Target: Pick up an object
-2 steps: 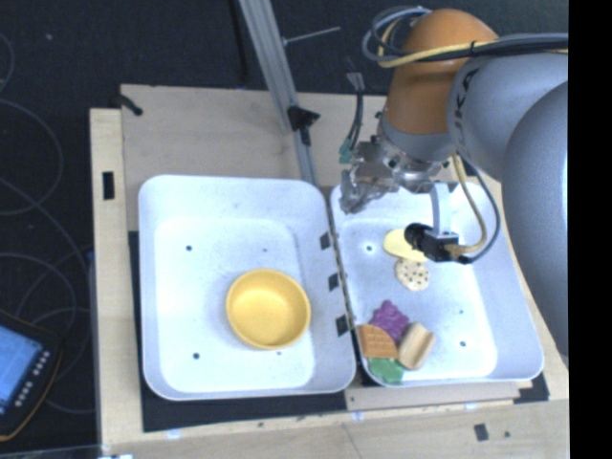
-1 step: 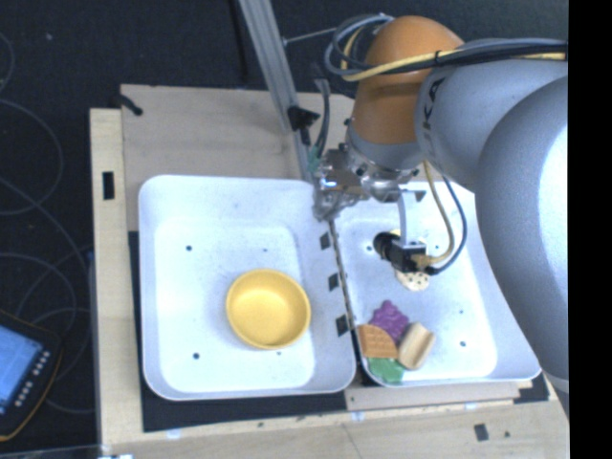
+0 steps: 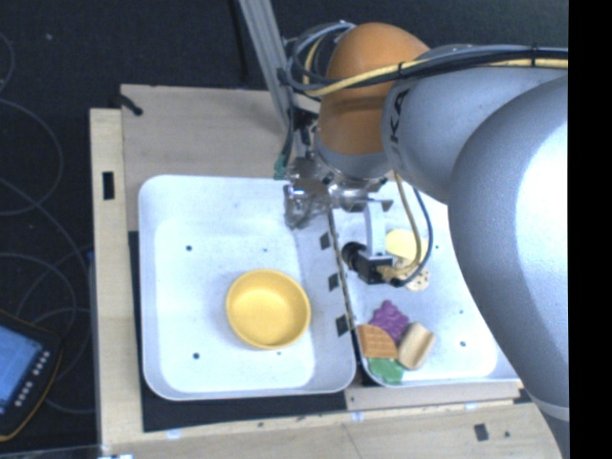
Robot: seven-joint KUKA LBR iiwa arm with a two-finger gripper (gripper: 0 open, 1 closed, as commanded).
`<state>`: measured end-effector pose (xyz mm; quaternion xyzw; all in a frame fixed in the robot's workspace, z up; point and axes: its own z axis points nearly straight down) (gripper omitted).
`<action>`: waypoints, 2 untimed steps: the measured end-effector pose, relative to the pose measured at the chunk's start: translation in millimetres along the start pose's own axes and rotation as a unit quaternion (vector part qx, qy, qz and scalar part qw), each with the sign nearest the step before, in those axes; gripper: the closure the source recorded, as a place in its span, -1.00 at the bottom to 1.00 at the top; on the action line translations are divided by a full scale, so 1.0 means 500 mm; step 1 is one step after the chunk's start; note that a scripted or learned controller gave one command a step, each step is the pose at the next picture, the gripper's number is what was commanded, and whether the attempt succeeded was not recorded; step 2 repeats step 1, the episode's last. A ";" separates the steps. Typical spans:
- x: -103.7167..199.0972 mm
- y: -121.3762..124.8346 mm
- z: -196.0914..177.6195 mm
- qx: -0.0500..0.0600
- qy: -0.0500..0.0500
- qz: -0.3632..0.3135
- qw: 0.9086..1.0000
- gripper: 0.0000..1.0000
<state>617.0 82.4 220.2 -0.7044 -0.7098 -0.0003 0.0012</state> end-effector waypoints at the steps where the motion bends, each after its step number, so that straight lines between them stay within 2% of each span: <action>1: -0.005 0.001 0.000 0.000 0.000 0.003 1.000 -1.00; 2: -0.005 0.001 0.000 0.000 0.000 0.003 1.000 -1.00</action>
